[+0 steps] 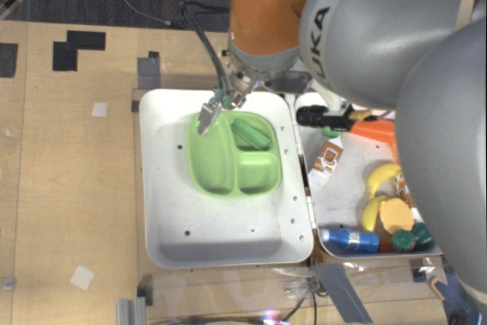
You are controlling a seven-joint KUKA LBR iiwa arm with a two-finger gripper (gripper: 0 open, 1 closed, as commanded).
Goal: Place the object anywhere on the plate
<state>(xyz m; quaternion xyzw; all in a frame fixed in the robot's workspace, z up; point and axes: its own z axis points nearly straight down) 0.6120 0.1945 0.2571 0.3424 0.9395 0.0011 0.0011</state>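
A light green divided plate (228,171) lies in the left white bin (167,232). A darker green ridged object (253,133) rests in the plate's far right compartment. My gripper (208,118) hangs over the plate's far left rim, just left of that object and apart from it. Nothing shows in its grasp. The grey arm with its orange band reaches in from the upper right and hides the bin's far edge.
The right bin (327,198) holds an orange carrot (374,130), a brown and white packet (327,158), yellow bananas (380,180), a blue can (354,240) and a teal piece (407,238). The arm covers much of that bin.
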